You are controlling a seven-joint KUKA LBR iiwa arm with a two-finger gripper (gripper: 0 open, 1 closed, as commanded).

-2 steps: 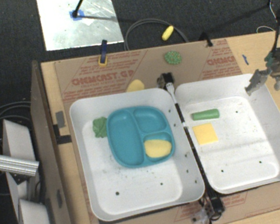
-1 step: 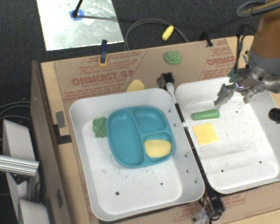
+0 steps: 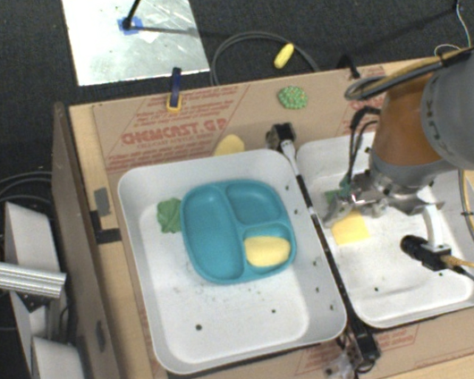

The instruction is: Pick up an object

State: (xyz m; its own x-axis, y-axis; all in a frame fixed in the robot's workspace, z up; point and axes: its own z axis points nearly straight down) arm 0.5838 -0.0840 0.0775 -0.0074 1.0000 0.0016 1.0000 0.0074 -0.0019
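1. The tool (image 3: 360, 205) sits low in the right bin (image 3: 422, 310), right of centre in the frame. The wrist hides its tip, so I cannot tell whether it is open or shut, nor whether it has hold of anything.
2. The likeliest target, a yellow piece (image 3: 350, 229), lies on the right bin's floor just below and left of the tool. It is touching the tool or very nearly so, and close to the dark divider (image 3: 316, 224) between the bins.
3. Risk: the tool looks offset toward the upper right of the yellow piece. Closing from there could clip one edge and squeeze the piece out sideways.
4. Risk: the divider wall is near. A push to the left could jam the piece against it, or the tool could strike the rim.
5. Risk: the piece looks smooth and rounded, so I judge a shallow grip would slip on lifting.
6. Something greenish (image 3: 342, 190) shows at the tool's left edge, too small to identify. It might be caught instead.
7. The blue plate (image 3: 217, 233) in the left bin (image 3: 152, 272), with a second yellow lump (image 3: 267, 249) in its lower right compartment, is well apart and unlikely to interfere.
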